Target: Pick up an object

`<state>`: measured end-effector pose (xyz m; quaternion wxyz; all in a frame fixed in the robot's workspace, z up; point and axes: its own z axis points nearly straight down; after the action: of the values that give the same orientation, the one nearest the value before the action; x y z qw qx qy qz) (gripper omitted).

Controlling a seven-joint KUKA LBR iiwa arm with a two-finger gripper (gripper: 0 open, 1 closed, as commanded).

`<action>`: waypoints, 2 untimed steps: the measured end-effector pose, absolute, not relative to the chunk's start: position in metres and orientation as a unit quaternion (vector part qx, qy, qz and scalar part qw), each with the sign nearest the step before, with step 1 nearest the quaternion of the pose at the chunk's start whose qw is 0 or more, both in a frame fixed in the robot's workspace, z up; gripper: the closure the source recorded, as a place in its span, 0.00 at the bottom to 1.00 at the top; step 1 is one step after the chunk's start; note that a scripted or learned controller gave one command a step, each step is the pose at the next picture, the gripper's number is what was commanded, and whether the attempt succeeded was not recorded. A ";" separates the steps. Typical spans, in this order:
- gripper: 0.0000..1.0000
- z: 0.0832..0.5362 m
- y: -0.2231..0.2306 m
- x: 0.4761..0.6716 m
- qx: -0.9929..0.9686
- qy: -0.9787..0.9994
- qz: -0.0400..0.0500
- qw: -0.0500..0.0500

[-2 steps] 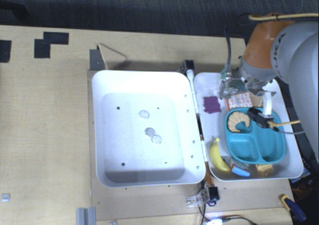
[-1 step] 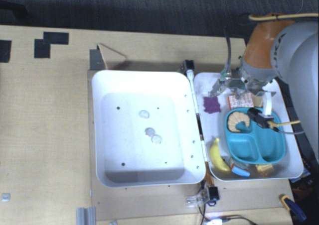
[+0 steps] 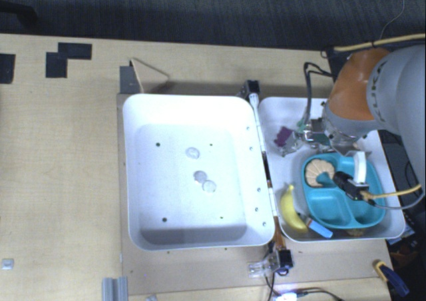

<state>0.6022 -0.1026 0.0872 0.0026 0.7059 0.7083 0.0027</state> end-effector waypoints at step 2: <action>0.00 0.099 -0.102 0.604 0.705 0.709 0.005 0.005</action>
<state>0.6042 -0.1021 0.0994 0.0045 0.7054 0.7088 0.0046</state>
